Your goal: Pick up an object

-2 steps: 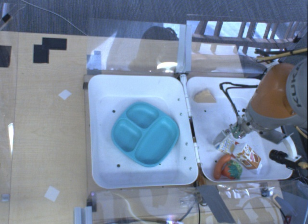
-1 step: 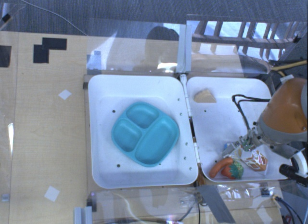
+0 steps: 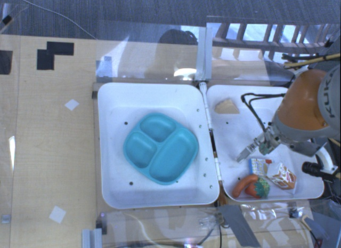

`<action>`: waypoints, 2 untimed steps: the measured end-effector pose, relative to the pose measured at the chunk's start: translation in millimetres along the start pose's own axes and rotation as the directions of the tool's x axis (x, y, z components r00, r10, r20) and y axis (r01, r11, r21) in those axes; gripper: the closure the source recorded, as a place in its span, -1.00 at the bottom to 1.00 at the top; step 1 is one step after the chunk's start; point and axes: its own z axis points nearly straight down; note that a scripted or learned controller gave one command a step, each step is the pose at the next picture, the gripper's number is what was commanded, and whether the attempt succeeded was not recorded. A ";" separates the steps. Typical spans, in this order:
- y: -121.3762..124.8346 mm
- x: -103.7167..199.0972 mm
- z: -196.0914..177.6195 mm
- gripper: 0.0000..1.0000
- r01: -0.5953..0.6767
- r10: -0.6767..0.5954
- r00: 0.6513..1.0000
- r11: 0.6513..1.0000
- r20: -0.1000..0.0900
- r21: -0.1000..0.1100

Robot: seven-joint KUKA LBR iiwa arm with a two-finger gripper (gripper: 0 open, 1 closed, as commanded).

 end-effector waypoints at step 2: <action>-5.3 70.0 -96.5 -1.00 -0.505 0.505 0.863 0.863 -0.003 0.009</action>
